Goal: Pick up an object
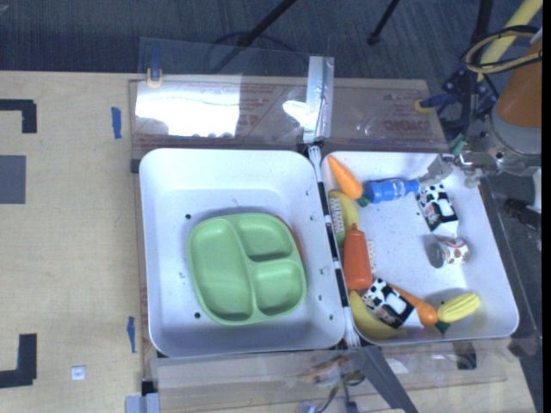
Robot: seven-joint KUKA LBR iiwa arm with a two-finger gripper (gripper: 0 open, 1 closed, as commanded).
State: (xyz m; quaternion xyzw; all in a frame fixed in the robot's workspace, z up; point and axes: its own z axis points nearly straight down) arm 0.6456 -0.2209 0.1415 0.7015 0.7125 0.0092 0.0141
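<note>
Grey arm (516, 136) at right edge, orange band uppermost, wrist angled leftward

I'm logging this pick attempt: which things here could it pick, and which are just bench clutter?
Job:
pincer
carrot
blue bottle
cow carton
orange bottle
banana
corn
small cup

Lying about:
green tray
left bin
clear screen

A pale wooden worktop (69, 256) is marked with blue tape (115, 122); dark grey carpet (172, 7) is crossed by black stand legs (284, 7).
</note>
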